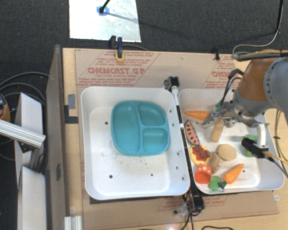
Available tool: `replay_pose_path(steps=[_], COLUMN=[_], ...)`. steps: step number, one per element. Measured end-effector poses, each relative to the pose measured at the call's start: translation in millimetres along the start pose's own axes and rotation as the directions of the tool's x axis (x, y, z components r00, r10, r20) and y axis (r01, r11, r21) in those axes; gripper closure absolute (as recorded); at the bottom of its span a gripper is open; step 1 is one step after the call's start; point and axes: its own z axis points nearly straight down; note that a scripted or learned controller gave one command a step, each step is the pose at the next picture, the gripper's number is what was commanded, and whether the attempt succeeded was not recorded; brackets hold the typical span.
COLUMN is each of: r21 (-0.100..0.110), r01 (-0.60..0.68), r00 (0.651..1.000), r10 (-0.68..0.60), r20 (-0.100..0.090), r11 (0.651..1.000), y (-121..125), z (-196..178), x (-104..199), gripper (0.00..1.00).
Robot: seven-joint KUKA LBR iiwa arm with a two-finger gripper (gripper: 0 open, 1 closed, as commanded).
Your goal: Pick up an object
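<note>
gripper (220,117): low in right bin (273,176), over beige cylinder (216,131); grip state can't tell
progress: nothing lifted, pick pending

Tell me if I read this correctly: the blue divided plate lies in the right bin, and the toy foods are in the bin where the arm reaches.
Not quite. The blue divided plate lies in the left bin, not the right one. The rest holds: the toy foods, such as the carrot and the watermelon slice, are in the right bin, where the arm reaches. The camera view shows it.
</note>
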Motion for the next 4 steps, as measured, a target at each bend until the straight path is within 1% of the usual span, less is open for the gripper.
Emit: replay_pose_path(steps=[1,2,3,4], r21=[0.053,0.000,0.001,-0.006], r01=[-0.016,-0.012,-0.007,-0.005], r00=[1.000,1.000,1.000,1.000], r10=[0.016,0.012,0.007,0.005], r20=[0.000,0.005,0.001,0.002], r11=[0.998,1.000,1.000,1.000], y=[41,-4,-52,-49], z=[-5,-6,-6,-17], x=[6,-43,-28,-28], gripper=[0.00,0.00,0.00,1.00])
